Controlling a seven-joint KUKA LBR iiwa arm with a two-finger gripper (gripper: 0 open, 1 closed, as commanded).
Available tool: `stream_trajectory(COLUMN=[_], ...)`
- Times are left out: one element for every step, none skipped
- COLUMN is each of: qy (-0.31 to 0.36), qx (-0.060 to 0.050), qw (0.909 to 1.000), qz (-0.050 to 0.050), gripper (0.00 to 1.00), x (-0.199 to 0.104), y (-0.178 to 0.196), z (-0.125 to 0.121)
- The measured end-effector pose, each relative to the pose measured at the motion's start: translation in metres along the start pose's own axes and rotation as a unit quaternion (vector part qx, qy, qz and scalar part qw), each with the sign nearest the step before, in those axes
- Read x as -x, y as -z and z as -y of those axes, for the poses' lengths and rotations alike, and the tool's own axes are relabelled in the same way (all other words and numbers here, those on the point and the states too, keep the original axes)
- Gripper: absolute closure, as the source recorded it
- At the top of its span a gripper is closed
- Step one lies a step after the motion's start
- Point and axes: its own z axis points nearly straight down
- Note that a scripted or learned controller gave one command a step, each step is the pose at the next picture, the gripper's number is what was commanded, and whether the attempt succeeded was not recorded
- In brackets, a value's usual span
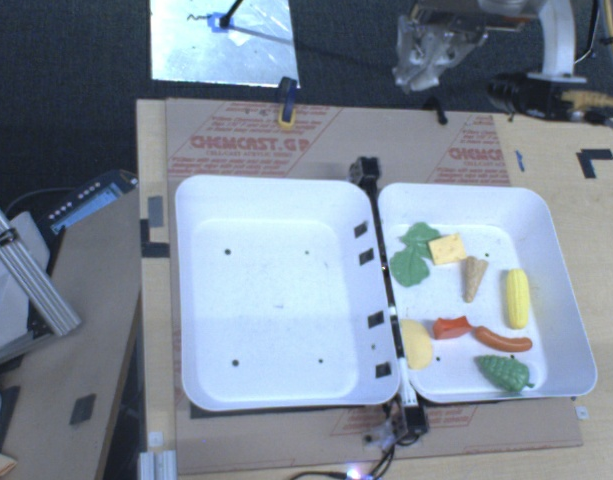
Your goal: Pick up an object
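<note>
Crowding worried me: toys sat close together in the right bin (561, 258). End effector (418, 68) hung upper right, its opening unreadable; I might have nudged neighbours.

Two bins side by side on the bench (546, 148); toy food (466, 313) all sits in the right bin (561, 268), gripper (418, 68) hanging past its far edge.

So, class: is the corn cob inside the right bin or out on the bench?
Inside. The corn cob lies on the right bin floor, beside the cone.
</note>
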Motion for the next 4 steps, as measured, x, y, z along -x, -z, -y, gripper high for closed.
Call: stream_trajectory(qy=[-0.005,0.0,0.0,0.0], qx=[0.001,0.0,0.0,0.0], qw=[1.0,1.0,1.0,1.0], qz=[0.002,0.0,0.0,0.0], gripper=[1.0,1.0,1.0,1.0], x=[0.052,0.008,-0.04,-0.085], y=[-0.001,0.0,0.0,0.0], z=[-0.068,-0.066,-0.066,-0.066])
